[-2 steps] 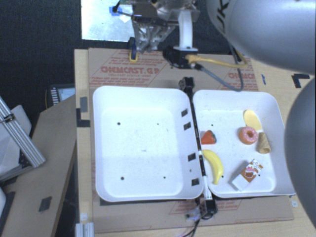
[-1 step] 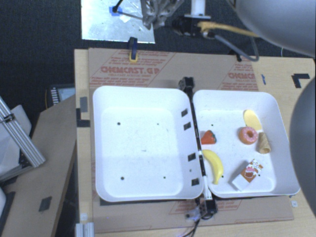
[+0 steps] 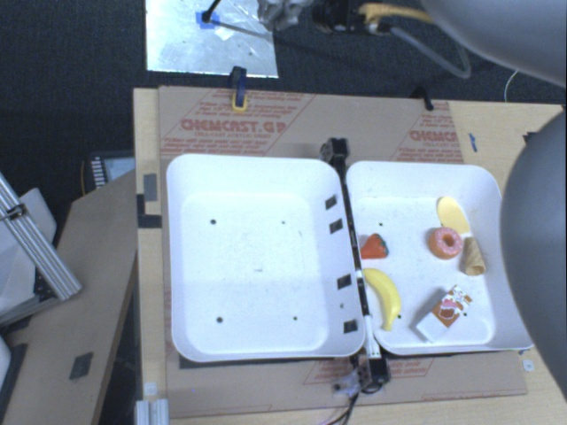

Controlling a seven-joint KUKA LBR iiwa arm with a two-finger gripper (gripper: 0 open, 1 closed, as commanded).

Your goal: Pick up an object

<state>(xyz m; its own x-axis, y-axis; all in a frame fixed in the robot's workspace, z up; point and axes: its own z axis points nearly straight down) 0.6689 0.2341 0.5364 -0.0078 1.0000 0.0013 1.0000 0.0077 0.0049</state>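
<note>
White bins point(image 3: 244, 343); yellow banana point(image 3: 384, 296), pink doughnut point(image 3: 445, 243), red wedge point(image 3: 375, 247), tan cone point(image 3: 473, 257), red-and-white box point(image 3: 448, 311), brown surface point(image 3: 292, 118) with red lettering

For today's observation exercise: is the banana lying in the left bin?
No. The banana lies in the right bin, close to the divider, below a red piece.

Arm point(image 3: 496, 16) smooth grey casing; yellow cable point(image 3: 394, 11) near wrist; gripper point(image 3: 283, 3) pale metal, possibly blurred.

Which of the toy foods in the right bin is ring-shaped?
The pink doughnut, beside the yellow slice; it alone has a hole through its middle.
</note>
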